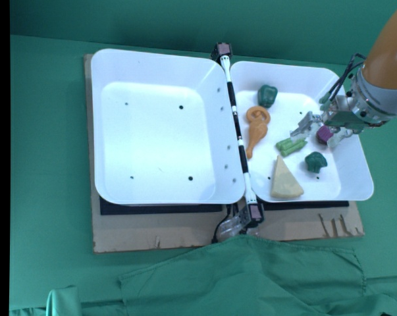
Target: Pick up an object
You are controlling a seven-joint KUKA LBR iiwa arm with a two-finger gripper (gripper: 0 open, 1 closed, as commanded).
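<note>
The tabletop (47, 143) is carrying two white bins side by side, and the arm (389, 51) is reaching over the right bin (359, 183), which is holding all the loose pieces. In order of size these are the yellow wedge (285, 180) near the front wall, the orange piece (256, 129) along the divider, the light green stick (290, 146) in the middle, two dark green pieces (267, 95) (315, 161), and the small purple piece (324, 134). The pincer (325, 129) is standing low at that purple piece, with its fingers set apart, one toward the stick and the other toward the right wall; the purple piece is lying between them, but whether either finger is touching it cannot be told. For a sound pick, the operator should be centring the purple piece between the fingers, keeping both tips clear of the green stick and the nearby dark green piece, closing fully before lifting, and then rising straight up.
</note>
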